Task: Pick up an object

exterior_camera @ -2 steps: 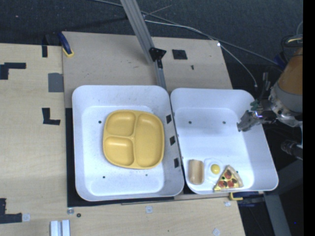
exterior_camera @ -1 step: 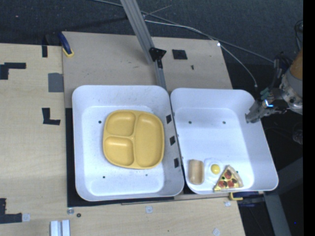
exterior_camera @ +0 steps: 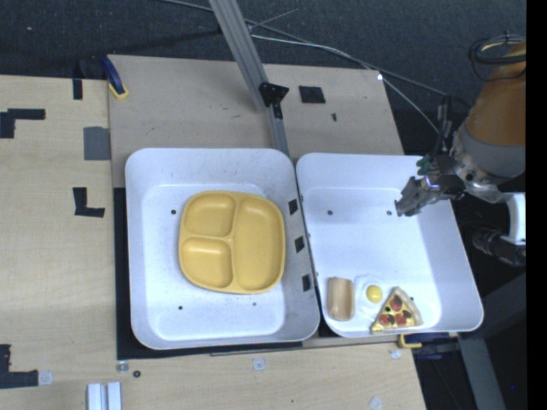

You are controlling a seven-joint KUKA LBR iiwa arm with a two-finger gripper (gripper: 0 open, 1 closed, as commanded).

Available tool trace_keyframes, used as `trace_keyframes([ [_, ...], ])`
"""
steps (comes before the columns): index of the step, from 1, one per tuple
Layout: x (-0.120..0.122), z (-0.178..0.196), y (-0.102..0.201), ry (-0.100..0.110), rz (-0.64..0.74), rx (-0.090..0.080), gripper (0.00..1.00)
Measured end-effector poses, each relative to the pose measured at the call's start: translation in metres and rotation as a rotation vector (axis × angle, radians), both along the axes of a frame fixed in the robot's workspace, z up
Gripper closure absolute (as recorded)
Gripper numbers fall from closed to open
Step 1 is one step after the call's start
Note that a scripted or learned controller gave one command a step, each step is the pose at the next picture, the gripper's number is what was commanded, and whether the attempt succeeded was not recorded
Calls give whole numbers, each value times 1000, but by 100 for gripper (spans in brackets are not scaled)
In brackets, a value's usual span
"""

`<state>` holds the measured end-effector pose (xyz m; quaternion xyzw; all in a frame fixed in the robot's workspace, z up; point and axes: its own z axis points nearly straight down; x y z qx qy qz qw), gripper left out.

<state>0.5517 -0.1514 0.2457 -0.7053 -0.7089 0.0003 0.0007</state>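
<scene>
The right white bin holds three small toy foods along its near edge: a tan bread-like piece, a fried egg and a pizza slice. My gripper hangs over the bin's far right corner, well away from those pieces, with nothing visible between its dark fingers. The arm comes in from the right, grey with an orange section above the wrist.
The left white bin carries a yellow divided plate in its middle. A metal post slants up behind the seam between the bins. Cables trail across the dark floor at the back.
</scene>
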Motion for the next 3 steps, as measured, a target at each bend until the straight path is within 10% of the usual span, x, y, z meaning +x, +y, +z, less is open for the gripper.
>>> trace_keyframes([
  [3,39,-14,162,0,2,0,100],
])
